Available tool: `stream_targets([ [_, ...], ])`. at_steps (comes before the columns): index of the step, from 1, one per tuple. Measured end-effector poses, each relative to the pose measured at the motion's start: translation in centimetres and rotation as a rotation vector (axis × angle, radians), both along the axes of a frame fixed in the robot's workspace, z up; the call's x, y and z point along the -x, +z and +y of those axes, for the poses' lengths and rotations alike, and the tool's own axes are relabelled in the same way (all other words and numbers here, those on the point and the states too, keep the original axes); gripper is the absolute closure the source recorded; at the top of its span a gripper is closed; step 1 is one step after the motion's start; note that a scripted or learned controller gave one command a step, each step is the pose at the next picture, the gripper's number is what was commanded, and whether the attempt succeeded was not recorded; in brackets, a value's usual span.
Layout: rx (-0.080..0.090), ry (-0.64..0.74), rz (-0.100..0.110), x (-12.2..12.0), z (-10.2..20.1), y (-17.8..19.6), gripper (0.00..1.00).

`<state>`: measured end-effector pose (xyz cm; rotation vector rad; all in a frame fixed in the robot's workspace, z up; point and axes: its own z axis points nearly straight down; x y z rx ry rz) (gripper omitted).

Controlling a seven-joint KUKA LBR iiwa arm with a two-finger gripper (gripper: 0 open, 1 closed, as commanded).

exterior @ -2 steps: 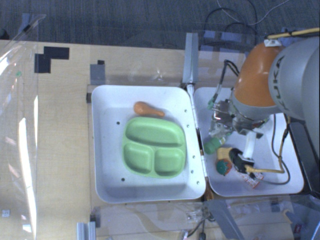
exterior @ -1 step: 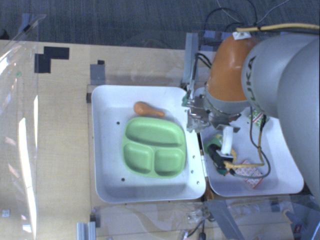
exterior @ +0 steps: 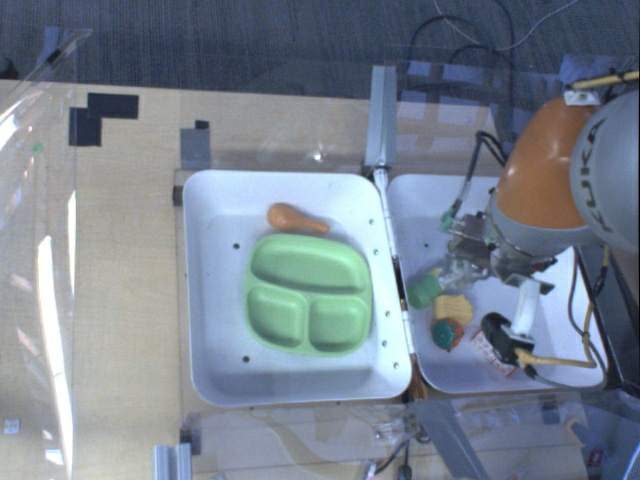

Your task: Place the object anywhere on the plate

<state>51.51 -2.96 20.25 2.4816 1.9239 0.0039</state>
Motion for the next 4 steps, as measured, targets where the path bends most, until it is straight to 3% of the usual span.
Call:
stream_targets([
  [1,0.001,-0.079,-0.002,2.6,-5.2,2.7,1.0],
  [2,0.0,-0.092,-0.001,-2.3,-0.5,4.2,1.0],
  [3,0.001,-0.113,0.0,-1.8,-8.8,2.6,1.0],
  [4,0.002,0.248,-0.003,2.7,-9.0,5.3,1.0],
])
